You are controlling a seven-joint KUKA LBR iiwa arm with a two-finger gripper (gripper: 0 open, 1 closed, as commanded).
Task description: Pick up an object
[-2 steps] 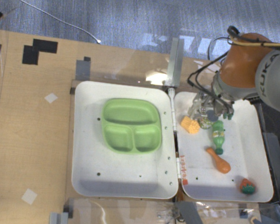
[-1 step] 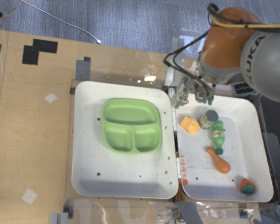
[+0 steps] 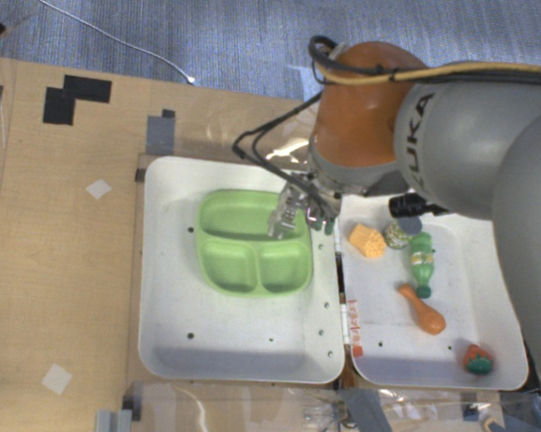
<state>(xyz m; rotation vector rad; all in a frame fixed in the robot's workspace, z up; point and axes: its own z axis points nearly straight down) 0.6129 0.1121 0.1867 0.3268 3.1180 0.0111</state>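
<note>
A: As the bench is seen from above, which thing is the largest?

B: The grey arm (image 3: 485,135) is the largest. It is stretched in from the right, and its orange band (image 3: 361,101) is seen above the far rim of the left bin (image 3: 161,333).

A: And the bins?

B: The left bin is taken here as the landmark. The right bin (image 3: 503,306) is placed just beside it, on its right, and their rims are touching.

A: What is held in the left bin?

B: A green divided tray (image 3: 248,255) is laid in its far half, flat on the floor of the bin.

A: Where is the gripper (image 3: 289,217) seen?

B: It is lowered inside the left bin, over the right edge of the tray. Whether its jaws are apart or together cannot be told, and nothing is seen between them.

A: Which smaller things are seen?

B: All are laid in the bin to the right of the left bin. A green bottle (image 3: 422,261) is seen there, and an orange piece like a drumstick (image 3: 422,311) near it. A yellow block (image 3: 367,240) is laid closest to the left bin. A small red and green thing (image 3: 477,360) is found farthest from it.
</note>
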